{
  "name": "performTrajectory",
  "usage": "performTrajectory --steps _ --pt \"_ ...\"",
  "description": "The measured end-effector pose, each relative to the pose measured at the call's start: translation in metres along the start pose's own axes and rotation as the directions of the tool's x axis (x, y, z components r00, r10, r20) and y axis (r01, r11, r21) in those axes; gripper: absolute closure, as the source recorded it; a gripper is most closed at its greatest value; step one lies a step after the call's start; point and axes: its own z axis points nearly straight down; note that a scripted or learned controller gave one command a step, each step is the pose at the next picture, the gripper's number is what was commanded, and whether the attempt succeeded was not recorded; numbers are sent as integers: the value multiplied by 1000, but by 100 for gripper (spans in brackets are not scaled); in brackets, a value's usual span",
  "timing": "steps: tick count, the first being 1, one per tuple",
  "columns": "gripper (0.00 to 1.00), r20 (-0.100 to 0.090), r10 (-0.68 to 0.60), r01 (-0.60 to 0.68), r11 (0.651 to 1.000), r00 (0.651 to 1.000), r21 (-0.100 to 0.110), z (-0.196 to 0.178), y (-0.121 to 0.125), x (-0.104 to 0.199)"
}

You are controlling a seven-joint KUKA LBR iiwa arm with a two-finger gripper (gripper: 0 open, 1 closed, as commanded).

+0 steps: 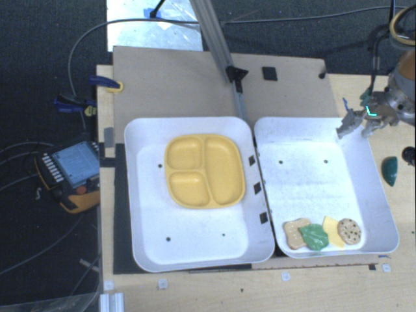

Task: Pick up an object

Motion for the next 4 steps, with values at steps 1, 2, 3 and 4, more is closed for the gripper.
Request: performTrajectory --steps 1,2,3,4 --pt "0 1 -1 1 1000 1000 -3 -1 1 0" --pt "0 0 3 -3 1000 1000 2 60 1 -5" --pt "0 0 3 -3 1000 1000 2 120 5 -10" --pt "0 0 3 -3 1000 1000 1 172 5 -10"
